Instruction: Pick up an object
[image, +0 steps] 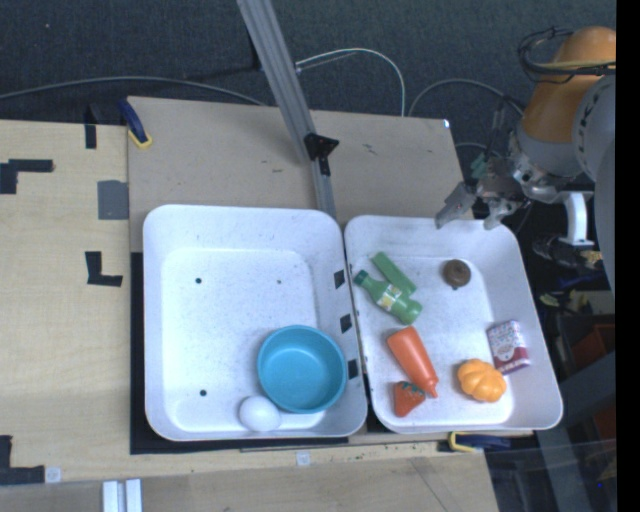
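The right bin (520, 262) holds a green bottle (390, 288), a small brown ball (457, 272), an orange carrot (412, 360), a red strawberry (406, 398), an orange fruit (481, 380) and a red-and-white packet (508, 345). In the left bin (180, 300) sit a blue bowl (301, 367) and a white ball (259, 412). My gripper (467, 216) hovers over the right bin's far rim, beyond the brown ball, open with nothing between its fingers.
A slanted grey metal pole (290, 90) comes down to the far edge where the two bins meet. Cables (380, 60) lie on the dark floor behind the bench. The arm's orange band (560, 95) is at the top right.
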